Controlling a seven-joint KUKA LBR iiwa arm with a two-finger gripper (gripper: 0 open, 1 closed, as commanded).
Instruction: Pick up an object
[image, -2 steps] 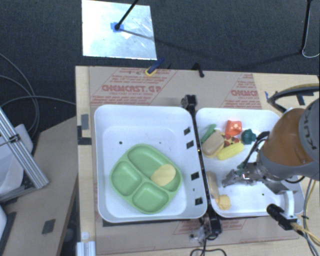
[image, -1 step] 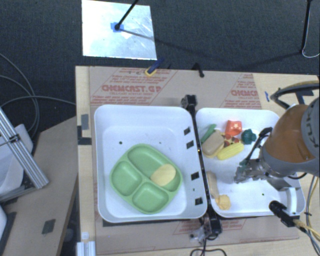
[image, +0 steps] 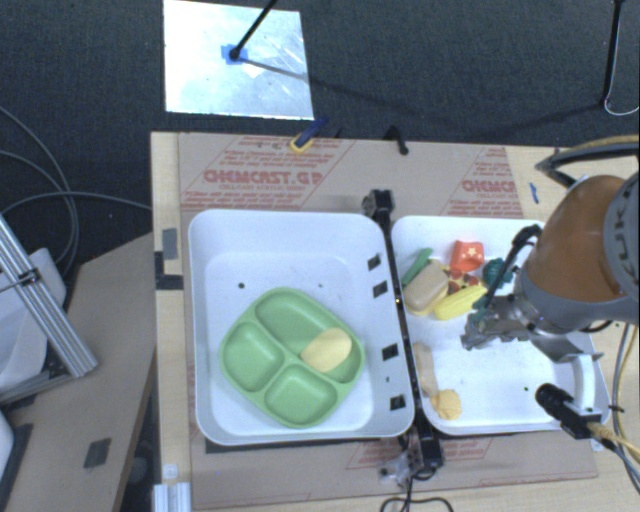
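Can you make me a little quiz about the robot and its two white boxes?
1. True or false: the green divided plate sits in the right bin.
2. What colour is the lump lying on the plate: A red, B pale yellow, C blue?
3. Fill in: the gripper hangs over the ____ bin, near the pile of toy food.

Key: 1 false, it sits in the left bin. 2 B. 3 right.
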